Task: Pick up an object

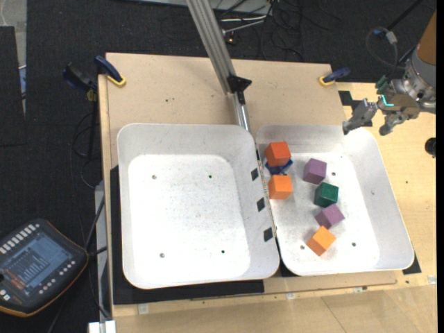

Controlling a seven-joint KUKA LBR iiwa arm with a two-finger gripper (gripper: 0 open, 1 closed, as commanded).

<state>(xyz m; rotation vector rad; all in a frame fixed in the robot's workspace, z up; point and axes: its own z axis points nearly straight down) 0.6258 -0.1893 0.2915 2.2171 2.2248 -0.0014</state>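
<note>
The right bin (388, 207) holds several small blocks. An orange block (278, 151) rests partly on a blue one (284, 164) near the bin's left wall, with another orange block (280, 186) just below. Toward the middle lie a purple block (315, 170), a dark green block (326, 194), a second purple block (330, 215) and a light orange block (321, 241). My gripper (372, 118) hangs open above the bin's far right corner, well apart from every block, with nothing between its fingers.
The left bin (139, 151) sits beside the right one on a wooden board. A slanted metal pole (211, 37) runs down to the bins' shared far edge. Clamps sit at the board's far corners. A teach pendant (35, 266) lies at lower left.
</note>
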